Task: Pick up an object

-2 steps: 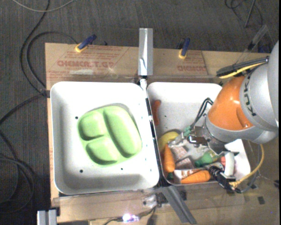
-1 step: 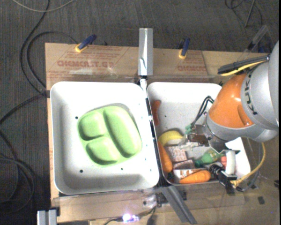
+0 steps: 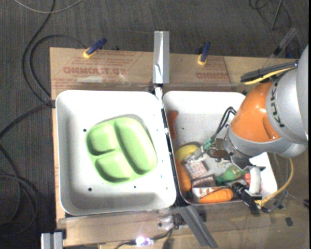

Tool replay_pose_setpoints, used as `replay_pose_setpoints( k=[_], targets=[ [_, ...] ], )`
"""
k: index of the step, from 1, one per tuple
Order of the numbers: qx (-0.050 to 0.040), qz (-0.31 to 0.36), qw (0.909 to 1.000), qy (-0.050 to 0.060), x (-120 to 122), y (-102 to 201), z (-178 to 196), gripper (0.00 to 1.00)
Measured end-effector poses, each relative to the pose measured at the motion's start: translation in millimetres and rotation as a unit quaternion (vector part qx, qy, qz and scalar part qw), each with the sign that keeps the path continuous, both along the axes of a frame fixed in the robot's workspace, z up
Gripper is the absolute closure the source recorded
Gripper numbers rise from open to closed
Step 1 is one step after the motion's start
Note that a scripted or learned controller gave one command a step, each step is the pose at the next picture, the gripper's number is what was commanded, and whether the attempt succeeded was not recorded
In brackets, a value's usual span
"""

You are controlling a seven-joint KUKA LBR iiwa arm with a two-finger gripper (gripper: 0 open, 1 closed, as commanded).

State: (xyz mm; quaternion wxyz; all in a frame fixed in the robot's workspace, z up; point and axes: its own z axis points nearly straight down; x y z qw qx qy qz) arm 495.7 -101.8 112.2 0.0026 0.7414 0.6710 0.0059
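My gripper (image 3: pixel 211 148) hangs low over the middle of the right bin (image 3: pixel 207 105), under the orange wrist band. Just left of it lies a yellow lemon-like fruit (image 3: pixel 186 151). Below it sit a small printed packet (image 3: pixel 197 167) and a dark brown bar (image 3: pixel 203 181). An orange carrot (image 3: pixel 183 178) lies along the bin's left wall, and a second carrot (image 3: pixel 217 194) lies at the front. A green item (image 3: pixel 229 175) and a white tube with a red mark (image 3: pixel 254 179) rest beside the wrist. I see nothing held in the gripper.
A green divided plate (image 3: pixel 122 149) lies in the left bin (image 3: pixel 72 108). A thin orange-red piece (image 3: pixel 172 122) leans on the right bin's left wall. The far half of the right bin shows bare white floor. The arm covers that bin's right side.
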Motion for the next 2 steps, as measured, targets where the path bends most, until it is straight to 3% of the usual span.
replay_pose_setpoints(
  k=[1, 2],
  targets=[
    [0.0002, 0.02, 0.9998, -0.001, 11.9, -1.5, -18.2, 0.0],
    [-0.0028, 0.019, 0.9998, -0.009, 16.8, -3.3, -4.8, 1.0]
  ],
)
